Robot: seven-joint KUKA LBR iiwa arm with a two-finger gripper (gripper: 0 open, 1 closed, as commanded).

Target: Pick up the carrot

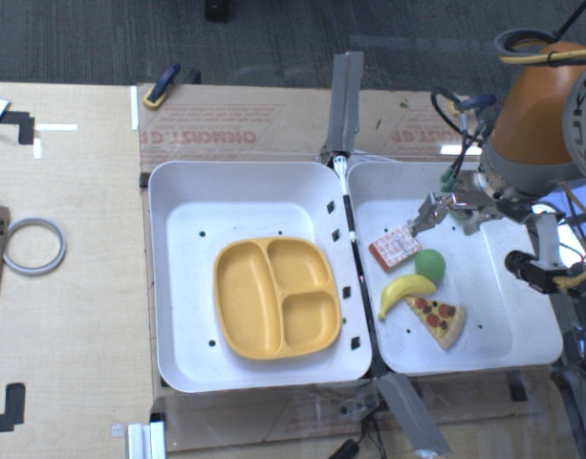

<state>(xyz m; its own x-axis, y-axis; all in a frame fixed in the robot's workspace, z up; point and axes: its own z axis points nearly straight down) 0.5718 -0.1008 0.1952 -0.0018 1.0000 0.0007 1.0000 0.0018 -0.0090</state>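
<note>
**Claw poised over the right bin's toy food**

We see two shallow white plastic bins with rounded corners sitting side by side on a pale wood-grain tabletop (pixel 73 352). The left bin (pixel 168 256) carries a smooth yellow plate (pixel 273 295), a rounded square split into three compartments. In the right bin (pixel 522 352) a flat red-and-white packet (pixel 395 248) lies tilted. At its 4 o'clock is a matte green ball (pixel 430 264), which touches the tip of a curved yellow banana (pixel 404 291). A wedge-shaped pizza slice (pixel 438 317) with red dots lies at the banana's 4 o'clock.

The arm (pixel 536 113), glossy orange above a grey wrist, reaches in from 3 o'clock and slopes down toward the bin's middle. Its claw (pixel 428 213) points toward 8 o'clock, just above the packet's upper corner. We cannot tell how far open the claw is, and we see nothing held in it.

We cannot tell where the carrot lies, nor describe how it looks.
</note>
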